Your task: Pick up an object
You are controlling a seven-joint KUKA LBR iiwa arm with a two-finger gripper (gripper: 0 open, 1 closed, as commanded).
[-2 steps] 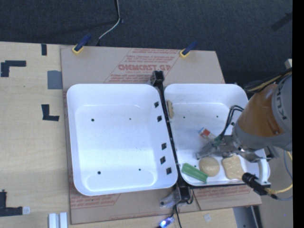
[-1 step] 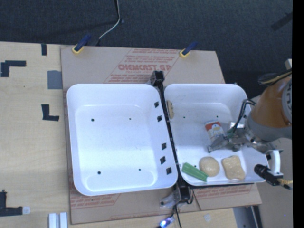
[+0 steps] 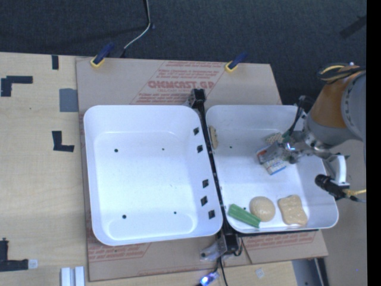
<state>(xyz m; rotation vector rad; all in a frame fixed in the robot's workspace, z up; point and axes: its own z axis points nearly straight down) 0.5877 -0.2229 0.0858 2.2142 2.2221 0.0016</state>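
Reaching arm (image 3: 336,115): enters from the right, over the right bin (image 3: 238,121)
Pincer (image 3: 275,158): low in the right bin's middle; how far it is open cannot be told, and no object is visibly gripped
Green object (image 3: 244,215): near front edge of right bin, by the divider
Round beige object (image 3: 262,208): just beside the green one
Tan spongy object (image 3: 292,210): front right of the bin
Left bin (image 3: 95,121): beside the right bin on the tabletop (image 3: 36,177)

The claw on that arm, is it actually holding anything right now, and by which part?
It cannot be told. The gripper is low in the right bin, and its tip looks blurred; whether it holds anything is unclear.
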